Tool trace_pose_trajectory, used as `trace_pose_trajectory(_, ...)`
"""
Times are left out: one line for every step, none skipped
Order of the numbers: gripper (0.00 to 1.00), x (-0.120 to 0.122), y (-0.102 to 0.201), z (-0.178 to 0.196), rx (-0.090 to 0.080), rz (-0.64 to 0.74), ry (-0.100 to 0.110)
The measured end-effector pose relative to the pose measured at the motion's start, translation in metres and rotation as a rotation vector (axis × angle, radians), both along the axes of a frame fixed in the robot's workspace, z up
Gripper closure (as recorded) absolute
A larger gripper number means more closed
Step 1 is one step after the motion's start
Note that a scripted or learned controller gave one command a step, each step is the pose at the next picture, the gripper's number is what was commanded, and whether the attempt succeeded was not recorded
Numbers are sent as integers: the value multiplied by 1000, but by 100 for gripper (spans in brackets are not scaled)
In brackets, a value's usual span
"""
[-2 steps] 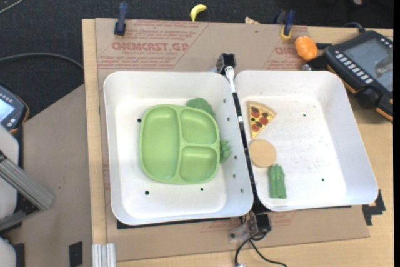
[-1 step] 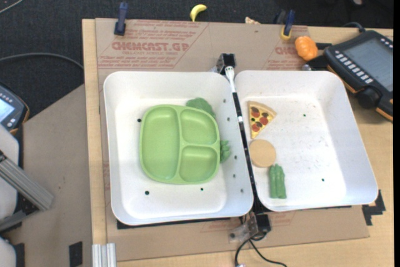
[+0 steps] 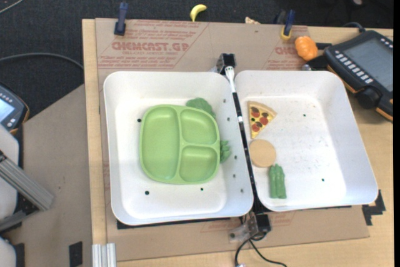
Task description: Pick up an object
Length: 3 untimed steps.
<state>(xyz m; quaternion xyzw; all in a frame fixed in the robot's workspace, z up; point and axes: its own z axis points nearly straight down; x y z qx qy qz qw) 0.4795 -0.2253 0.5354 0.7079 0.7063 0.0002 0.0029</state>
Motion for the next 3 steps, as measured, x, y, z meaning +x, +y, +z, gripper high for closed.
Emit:
trace_pose_trajectory(0, 0, 78, -37, 5, 7, 6)
trace_pose_trajectory(0, 0, -2, -8, -2, -3, -2)
trace_pose_trajectory(100, 1, 1, 2, -3, 3, -3)
